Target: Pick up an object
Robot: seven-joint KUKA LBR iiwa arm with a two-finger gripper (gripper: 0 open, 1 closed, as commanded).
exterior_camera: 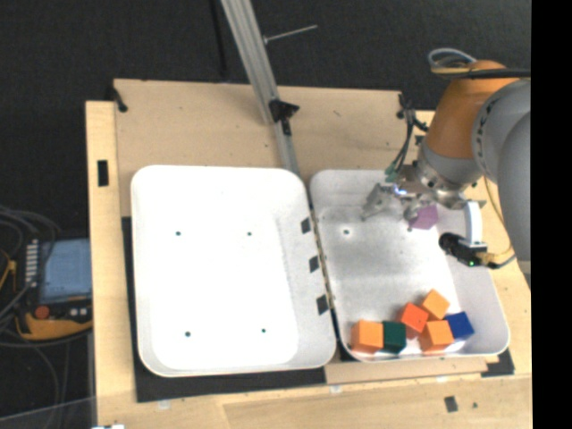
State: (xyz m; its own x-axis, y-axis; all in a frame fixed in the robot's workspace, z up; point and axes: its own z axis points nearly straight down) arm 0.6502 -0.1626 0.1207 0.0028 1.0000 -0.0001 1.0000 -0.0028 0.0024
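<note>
My gripper (391, 211) hangs over the far part of the right bin (375, 266), its two fingers spread apart and nothing showing between them. A small purple block (426, 217) lies just to the right of the right finger (414, 211), partly hidden by the wrist. Along the bin's near edge sits a cluster of blocks: an orange one (369, 333), a green one (394, 335), an orange-red one (415, 315), two more orange ones (435, 304) (437, 333) and a blue one (459, 325).
The left bin (223, 266) lies beside the right one, their rims touching. A slanted metal pole (259, 70) rises from the bench behind the bins. The grey arm with its orange band (465, 123) fills the far right.
</note>
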